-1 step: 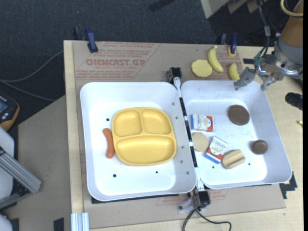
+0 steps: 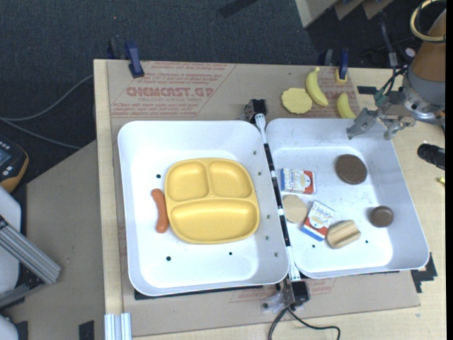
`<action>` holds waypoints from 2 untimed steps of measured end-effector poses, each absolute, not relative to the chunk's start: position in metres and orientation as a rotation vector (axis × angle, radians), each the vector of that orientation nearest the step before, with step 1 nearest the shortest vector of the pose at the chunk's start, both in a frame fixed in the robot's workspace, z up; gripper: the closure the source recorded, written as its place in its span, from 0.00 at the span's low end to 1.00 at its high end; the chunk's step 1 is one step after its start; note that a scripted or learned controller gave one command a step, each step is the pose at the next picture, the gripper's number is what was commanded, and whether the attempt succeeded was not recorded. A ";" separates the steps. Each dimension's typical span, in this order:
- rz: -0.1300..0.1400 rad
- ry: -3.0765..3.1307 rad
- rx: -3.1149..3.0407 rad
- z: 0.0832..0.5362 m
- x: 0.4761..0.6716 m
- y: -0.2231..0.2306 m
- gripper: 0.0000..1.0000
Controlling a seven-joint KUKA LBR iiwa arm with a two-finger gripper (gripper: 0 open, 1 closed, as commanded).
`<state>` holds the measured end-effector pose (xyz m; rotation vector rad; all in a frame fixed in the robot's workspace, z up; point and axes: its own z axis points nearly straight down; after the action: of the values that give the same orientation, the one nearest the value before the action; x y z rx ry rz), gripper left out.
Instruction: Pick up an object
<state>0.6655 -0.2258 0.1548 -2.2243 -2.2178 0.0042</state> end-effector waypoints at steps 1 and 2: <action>-0.002 -2.215 -2.211 0.081 0.650 -0.212 0.00; -0.008 -2.221 -2.215 0.086 0.622 -0.216 0.00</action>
<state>0.6217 -0.2155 0.0859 -2.2154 -2.2212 -0.0080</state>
